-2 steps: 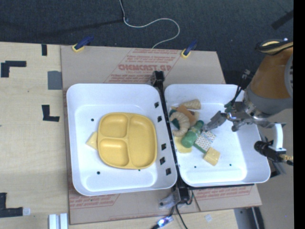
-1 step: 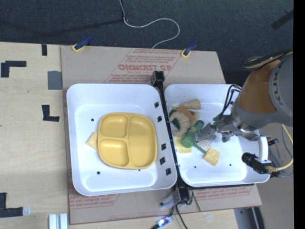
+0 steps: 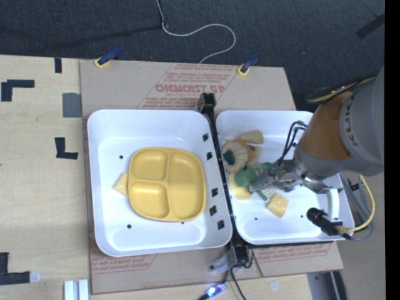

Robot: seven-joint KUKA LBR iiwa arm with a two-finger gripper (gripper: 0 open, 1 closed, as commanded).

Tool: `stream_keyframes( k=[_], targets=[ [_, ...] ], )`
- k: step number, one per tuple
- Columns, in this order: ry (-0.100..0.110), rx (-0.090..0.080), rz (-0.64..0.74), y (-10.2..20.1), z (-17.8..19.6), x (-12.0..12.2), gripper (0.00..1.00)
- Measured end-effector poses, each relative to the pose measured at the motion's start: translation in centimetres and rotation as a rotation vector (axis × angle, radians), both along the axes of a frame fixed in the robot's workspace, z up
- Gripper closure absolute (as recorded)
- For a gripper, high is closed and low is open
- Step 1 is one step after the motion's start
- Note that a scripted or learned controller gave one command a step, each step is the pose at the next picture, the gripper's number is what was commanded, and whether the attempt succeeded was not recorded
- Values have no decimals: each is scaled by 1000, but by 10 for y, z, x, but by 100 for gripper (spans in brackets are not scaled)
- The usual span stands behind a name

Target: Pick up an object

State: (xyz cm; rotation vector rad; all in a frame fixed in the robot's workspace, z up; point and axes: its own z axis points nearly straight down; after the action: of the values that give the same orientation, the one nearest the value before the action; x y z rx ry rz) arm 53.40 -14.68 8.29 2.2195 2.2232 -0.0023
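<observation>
The hand (image 3: 265, 179) is reaching into the right bin (image 3: 294, 230) from the right, its dark fingers lying low over a green object (image 3: 245, 175) near the bin's left wall. That green thing is lying with its long axis running roughly left to right, its far end pointing toward the divider, though its outline is blurring into the fingers and I cannot tell whether they are closing on it or standing apart. A pale yellow block (image 3: 277, 204) is sitting tilted just below the hand, and a tan, rounded piece (image 3: 240, 149) is resting above, partly overlapping the green. The arm (image 3: 340, 133) is covering the bin's right side. In the left bin (image 3: 106, 167) a yellow divided plate (image 3: 167, 184) is hiding most of a yellow wedge (image 3: 120, 183).
</observation>
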Motion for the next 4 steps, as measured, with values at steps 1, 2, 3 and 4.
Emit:
stream_keyframes(
  k=[1,2,3,4],
  targets=[
    [0,-1,0,0,12,0,100],
    [-3,1,1,8,58,-2,100],
    [-5,0,0,3,117,4,100],
    [-2,1,0,3,143,5,100]
  ],
)
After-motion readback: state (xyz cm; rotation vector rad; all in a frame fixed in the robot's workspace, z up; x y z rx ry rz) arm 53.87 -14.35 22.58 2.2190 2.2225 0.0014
